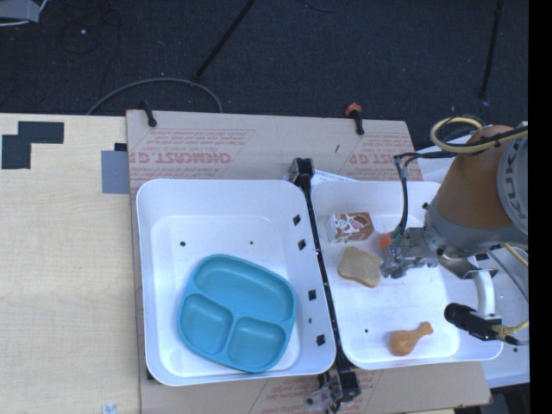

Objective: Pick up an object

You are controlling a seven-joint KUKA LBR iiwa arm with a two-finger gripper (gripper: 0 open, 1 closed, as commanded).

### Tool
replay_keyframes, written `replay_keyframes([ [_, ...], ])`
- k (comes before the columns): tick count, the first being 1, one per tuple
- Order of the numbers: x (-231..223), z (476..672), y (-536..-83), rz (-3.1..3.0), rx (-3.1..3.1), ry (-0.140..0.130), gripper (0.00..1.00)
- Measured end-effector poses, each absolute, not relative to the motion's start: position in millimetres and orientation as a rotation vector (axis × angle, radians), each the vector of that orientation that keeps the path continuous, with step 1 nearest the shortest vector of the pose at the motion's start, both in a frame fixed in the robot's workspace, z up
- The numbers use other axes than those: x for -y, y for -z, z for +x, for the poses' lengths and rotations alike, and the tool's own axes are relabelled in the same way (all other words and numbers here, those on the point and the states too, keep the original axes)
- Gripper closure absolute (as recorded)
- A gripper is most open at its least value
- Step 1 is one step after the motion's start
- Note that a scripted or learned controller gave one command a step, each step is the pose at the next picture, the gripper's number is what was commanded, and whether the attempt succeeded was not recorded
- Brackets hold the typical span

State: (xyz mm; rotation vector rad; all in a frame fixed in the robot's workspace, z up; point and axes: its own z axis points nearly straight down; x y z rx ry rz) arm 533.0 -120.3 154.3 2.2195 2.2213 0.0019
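Grey arm point(517, 175), broad orange band above the wrist, black cable looped alongside — yellowish coil on top

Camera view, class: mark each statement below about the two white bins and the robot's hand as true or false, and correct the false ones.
1. The blue divided tray lies in the left bin. True.
2. The chicken drumstick toy lies in the left bin. False: it lies in the right bin, near its front edge.
3. The hand is over the right bin, beside the bread slice. True.
4. The small brown and white packet lies on the blue divided tray. False: it lies in the right bin, behind the bread slice.
5. The blue divided tray has three compartments. True.
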Motion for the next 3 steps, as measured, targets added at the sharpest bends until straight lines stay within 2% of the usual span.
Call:
replay_keyframes([
  [1, 121.5, 534.0, -217.9, 2.218, -2.22, -0.004, 1.0],
  [2, 122.5, 534.3, -230.8, 2.221, -2.223, 0.0, 1.0],
  [3, 68.0, 538.3, -219.2, 2.221, -2.229, 0.001, 1.0],
])
